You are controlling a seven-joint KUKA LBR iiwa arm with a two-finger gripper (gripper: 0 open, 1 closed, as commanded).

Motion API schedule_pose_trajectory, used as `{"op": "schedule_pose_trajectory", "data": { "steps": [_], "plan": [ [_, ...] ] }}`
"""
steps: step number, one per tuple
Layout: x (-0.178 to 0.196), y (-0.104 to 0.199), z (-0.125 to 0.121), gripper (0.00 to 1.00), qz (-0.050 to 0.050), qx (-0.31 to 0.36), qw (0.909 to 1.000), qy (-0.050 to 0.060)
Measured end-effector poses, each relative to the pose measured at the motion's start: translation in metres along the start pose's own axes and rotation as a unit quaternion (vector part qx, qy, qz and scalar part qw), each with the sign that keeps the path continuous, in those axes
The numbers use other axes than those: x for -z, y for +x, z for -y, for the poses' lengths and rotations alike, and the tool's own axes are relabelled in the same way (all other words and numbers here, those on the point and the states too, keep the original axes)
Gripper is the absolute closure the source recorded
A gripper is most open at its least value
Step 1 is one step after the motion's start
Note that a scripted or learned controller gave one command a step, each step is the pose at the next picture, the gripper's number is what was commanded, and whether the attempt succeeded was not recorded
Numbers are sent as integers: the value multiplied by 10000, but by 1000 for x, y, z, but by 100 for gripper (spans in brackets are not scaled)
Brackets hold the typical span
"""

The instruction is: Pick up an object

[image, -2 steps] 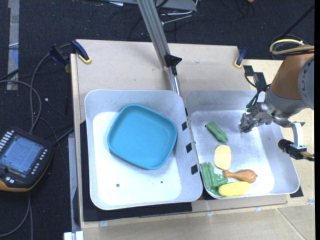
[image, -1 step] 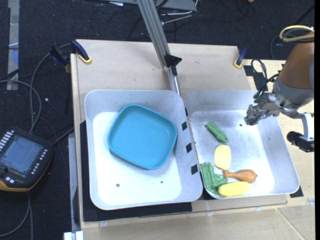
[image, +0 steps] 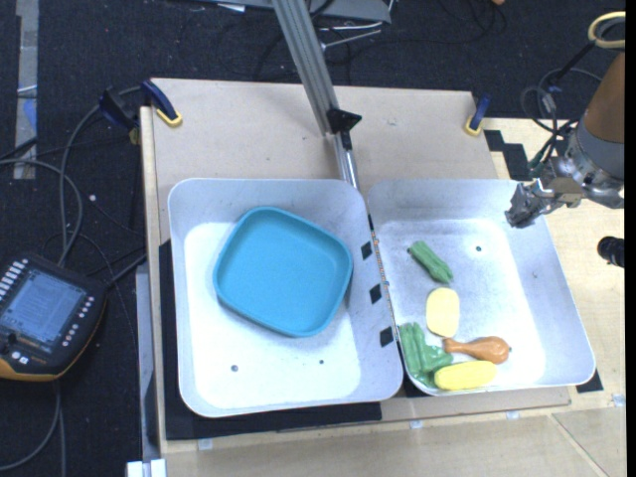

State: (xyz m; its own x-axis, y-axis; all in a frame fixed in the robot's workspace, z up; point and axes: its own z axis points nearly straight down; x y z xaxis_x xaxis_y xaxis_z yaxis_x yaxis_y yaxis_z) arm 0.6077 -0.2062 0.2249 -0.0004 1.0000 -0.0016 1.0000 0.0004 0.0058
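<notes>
Tool position: above the upper right rim of the right bin, at the end of the grey arm that enters from the right edge of the view. Tool state: the picture is too small and dark at the tip to tell how it stands, and nothing can be seen gripped in it.

Right bin contents, all below and to the left of the tool:
- Green pickle-shaped item, nearest the tool, lying at a slant near the bin's centre.
- Pale yellow oval item, just below the green item.
- Brown drumstick-shaped item, just beneath the pale oval, lying across the bin.
- Bright yellow item, against the bin's lower rim, touching or nearly touching the drumstick.
- Green leafy item, at the bin's lower left corner, beside the bright yellow item.

All five items lie well apart from the tool.

Left bin contents: one blue square plate, tilted, far to the left of the tool.

Both bins rest side by side on a light wooden bench. A metal pole slants across the bench's far side. A handheld control pendant and cables lie on the dark floor at far left.
</notes>
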Motion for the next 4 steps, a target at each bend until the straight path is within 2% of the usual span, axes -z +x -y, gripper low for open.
{"op": "schedule_pose_trajectory", "data": {
  "steps": [1,2,4],
  "plan": [
    [63,1,-4,100,0,2,10000,-1],
    [67,1,-5,100,-7,1,10000,28],
    [32,102,14,100,-13,21,10000,35]
  ]
}}
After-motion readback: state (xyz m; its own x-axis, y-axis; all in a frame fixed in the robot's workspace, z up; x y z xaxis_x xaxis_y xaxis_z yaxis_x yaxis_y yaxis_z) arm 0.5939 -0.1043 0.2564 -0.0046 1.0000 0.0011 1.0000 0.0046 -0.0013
